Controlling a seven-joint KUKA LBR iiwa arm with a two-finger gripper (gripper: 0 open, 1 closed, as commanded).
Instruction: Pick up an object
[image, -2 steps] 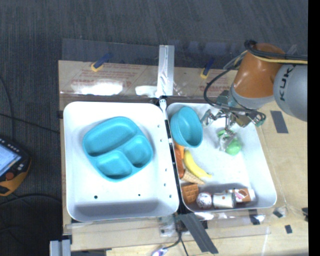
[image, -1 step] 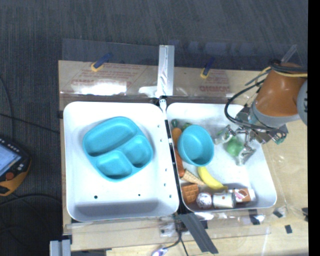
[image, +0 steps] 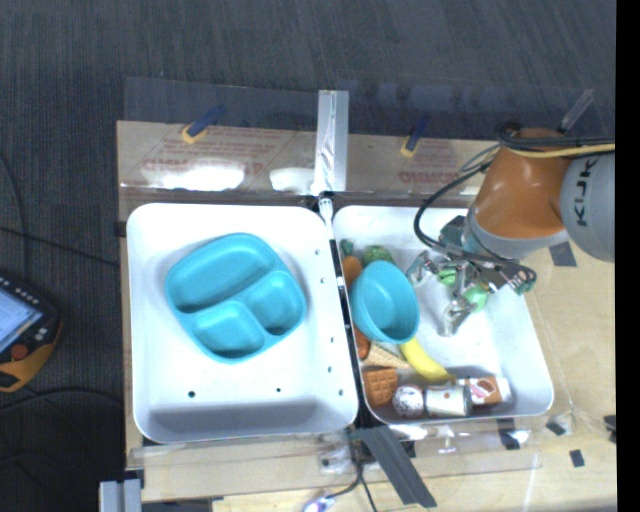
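Note:
My gripper (image: 453, 293) hangs low over the right bin (image: 532, 352), in its upper right part, just right of a blue bowl (image: 384, 300). A small green object (image: 478, 295) shows right against the gripper's metal parts; whether it is held I cannot tell. The orange wrist band (image: 520, 195) covers the bin's far right corner. Along the bin's front lie a yellow banana (image: 423, 361), a waffle-like piece (image: 381, 384), a round can (image: 408, 401) and a small bottle (image: 447, 401) beside a brown-and-white packet (image: 486, 391).
The left bin (image: 160, 390) holds a blue divided plate (image: 235, 295). An orange carrot (image: 351, 270) and a green vegetable (image: 378, 256) lie by the divider behind the bowl. Black cables (image: 440, 205) loop off the wrist.

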